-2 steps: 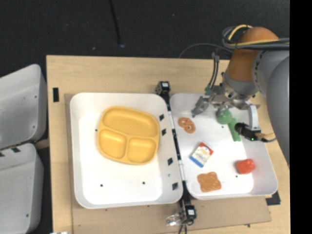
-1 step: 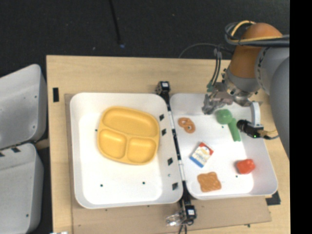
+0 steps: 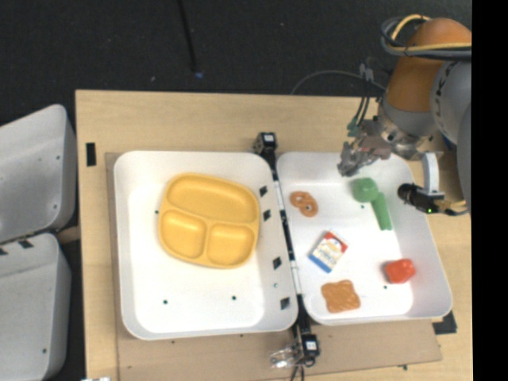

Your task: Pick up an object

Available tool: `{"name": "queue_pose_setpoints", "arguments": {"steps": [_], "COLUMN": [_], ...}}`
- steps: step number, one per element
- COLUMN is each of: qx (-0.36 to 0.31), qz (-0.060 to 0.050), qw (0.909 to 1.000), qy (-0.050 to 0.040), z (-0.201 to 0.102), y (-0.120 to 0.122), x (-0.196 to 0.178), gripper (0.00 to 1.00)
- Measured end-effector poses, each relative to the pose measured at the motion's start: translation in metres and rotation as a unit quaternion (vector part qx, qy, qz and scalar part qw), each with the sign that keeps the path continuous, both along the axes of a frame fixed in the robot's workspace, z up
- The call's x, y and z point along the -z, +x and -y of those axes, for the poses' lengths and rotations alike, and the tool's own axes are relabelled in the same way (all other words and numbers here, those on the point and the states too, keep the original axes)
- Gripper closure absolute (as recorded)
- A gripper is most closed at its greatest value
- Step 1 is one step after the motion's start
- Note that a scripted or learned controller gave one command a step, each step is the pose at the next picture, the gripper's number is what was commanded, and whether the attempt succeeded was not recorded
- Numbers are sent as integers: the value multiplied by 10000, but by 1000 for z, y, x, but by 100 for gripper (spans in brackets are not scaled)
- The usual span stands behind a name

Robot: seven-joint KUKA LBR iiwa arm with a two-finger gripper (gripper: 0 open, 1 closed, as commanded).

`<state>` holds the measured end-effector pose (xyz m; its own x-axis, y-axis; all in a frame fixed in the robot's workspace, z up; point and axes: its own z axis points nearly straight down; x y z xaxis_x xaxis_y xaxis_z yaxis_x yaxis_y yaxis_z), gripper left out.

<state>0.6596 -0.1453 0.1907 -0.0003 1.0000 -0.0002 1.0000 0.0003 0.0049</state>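
Note:
My gripper (image 3: 350, 165) hangs over the far edge of the right bin (image 3: 421, 244), just left of and above the round head of a green scoop (image 3: 373, 200). Nothing shows between its fingers. In the same bin lie a brown pretzel (image 3: 303, 203), a small white, blue and orange carton (image 3: 327, 252), a red toy piece (image 3: 399, 271) and a slice of toast (image 3: 340, 295).
The left bin (image 3: 143, 292) holds a yellow divided plate (image 3: 209, 219). A row of black clips runs along the seam between the two bins (image 3: 279, 228). The wooden bench (image 3: 95, 125) frames both bins.

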Motion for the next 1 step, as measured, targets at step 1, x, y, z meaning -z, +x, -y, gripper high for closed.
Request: {"name": "queue_pose_setpoints", "arguments": {"steps": [1], "qx": [-17], "qz": [9], "qw": [10000], "qy": [-6], "z": [2], "y": [4], "x": [-44], "gripper": [100]}}
